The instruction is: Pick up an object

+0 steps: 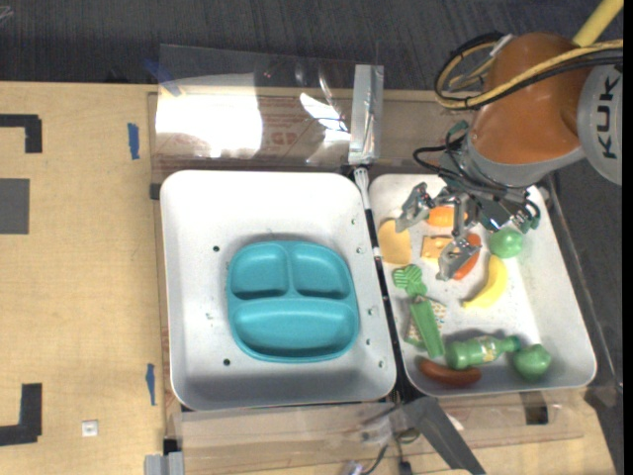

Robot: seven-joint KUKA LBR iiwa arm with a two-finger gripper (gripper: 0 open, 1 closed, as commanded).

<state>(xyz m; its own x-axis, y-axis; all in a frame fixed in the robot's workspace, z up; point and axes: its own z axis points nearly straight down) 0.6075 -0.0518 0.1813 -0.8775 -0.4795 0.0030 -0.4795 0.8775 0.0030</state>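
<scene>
My gripper hangs over the far part of the right bin, below the orange wrist band. Its two metal fingers stand apart, so it is open. Small orange pieces lie under and between the fingers; I cannot tell whether they touch. A yellow banana and a green ball lie just right of the gripper. At its left sits a yellow-orange fruit. Nearer the front lie a green vegetable, a green bottle, another green ball and a reddish-brown sausage.
The left bin holds a teal divided plate. A clear plastic sheet and a metal bar lie behind the bins. Yellow and black cables loop above the wrist. Bare wooden bench spreads to the left.
</scene>
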